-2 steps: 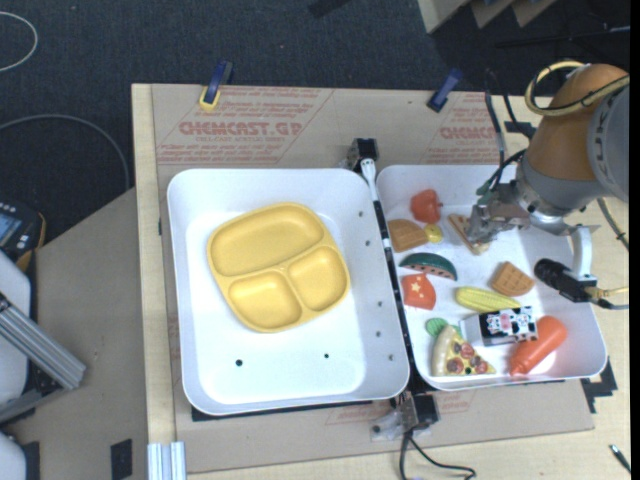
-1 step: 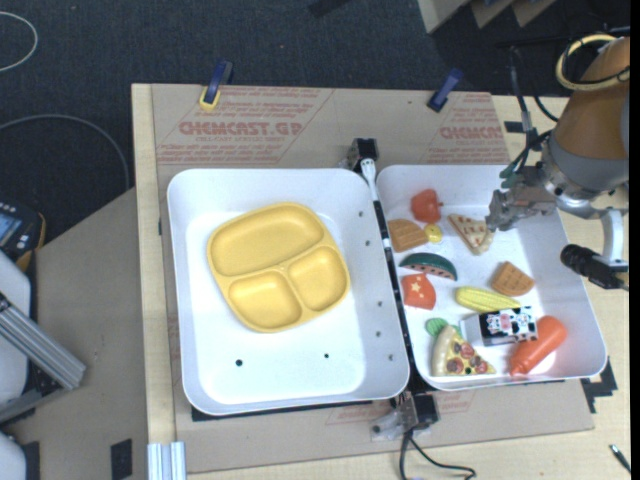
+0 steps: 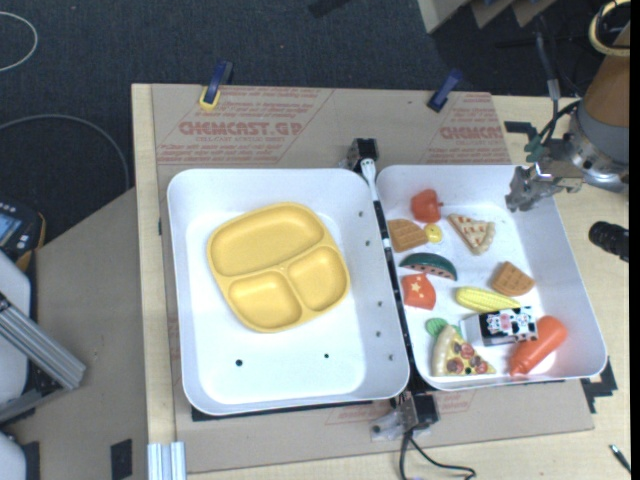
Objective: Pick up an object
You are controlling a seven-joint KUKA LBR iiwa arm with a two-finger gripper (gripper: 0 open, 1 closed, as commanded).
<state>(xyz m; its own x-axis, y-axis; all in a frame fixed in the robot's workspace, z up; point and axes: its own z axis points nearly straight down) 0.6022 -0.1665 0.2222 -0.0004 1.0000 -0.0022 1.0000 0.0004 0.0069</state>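
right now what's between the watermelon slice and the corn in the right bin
In the camera view, bare white bin floor separates the watermelon slice from the corn; nothing sits between.

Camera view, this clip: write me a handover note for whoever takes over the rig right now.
Pincer: at the upper right edge of the right white bin, above the bin wall, with nothing visible between its tips; open or shut cannot be told from here.
Things: the toy food all lies in the right white bin, including a red tomato, a pizza-slice wedge, a yellow corn cob and an orange carrot. The yellow three-compartment plastic plate sits in the left white bin.
Done: nothing picked.
Left: choose one item, descend, grasp, lift.
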